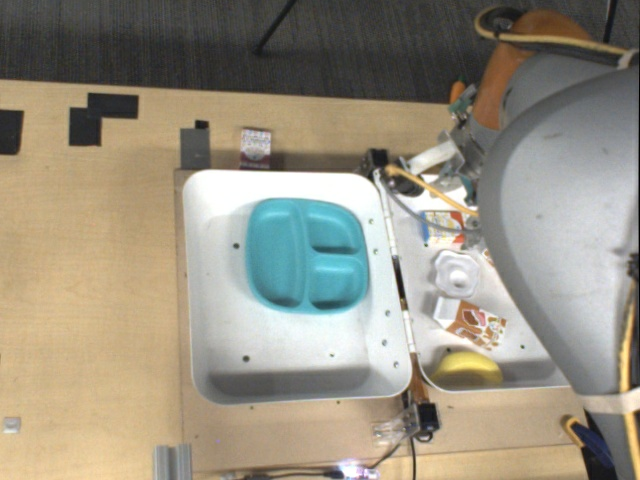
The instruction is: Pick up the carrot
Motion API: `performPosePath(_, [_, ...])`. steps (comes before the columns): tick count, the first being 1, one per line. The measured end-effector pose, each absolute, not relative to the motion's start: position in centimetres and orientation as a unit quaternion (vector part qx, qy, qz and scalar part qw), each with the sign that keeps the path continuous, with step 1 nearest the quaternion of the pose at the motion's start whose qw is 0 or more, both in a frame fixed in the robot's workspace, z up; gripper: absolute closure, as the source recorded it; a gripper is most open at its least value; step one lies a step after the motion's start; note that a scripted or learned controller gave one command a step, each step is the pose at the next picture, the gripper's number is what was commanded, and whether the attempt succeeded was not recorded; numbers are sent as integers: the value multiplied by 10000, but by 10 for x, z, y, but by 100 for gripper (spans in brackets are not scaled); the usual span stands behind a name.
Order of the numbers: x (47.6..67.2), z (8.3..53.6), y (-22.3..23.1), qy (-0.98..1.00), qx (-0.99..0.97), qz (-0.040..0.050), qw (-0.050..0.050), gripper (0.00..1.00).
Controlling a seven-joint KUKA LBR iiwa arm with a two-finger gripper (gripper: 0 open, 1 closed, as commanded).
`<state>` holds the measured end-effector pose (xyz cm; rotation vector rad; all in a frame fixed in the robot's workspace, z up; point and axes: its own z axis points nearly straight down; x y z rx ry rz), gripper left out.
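Gripper: hidden behind the large grey arm (565,228) that enters from the right and covers much of the right bin; whether it is open or closed cannot be told.
Arm: grey casing with an orange band (520,43) at the upper right, cables and small fittings showing at its left edge near the right bin's far end.
Carrot: cannot be made out among the visible objects; its place cannot be told.
Right bin: shallow white bin (425,298), partly under the arm; it holds a yellow rounded object (468,368) near the front wall, a small brown printed card or packet (478,324) just behind it, and a white plastic piece (455,273) further back.
Left bin: shallow white bin (215,358) beside the right one, walls touching; a teal divided plastic tray (305,253) lies in its middle.
Counter: light wooden counter (90,298) carrying both bins; black square markers (100,116) sit at its far left edge.
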<state>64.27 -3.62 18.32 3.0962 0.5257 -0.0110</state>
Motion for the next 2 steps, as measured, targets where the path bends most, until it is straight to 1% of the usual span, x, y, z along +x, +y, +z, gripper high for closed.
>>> performPosePath(1, [608, 255, -7, 1248, 9922, 23, -12, 0])
performPosePath(2, [634, 180, -54, 1270, 9919, -49, 0, 0])
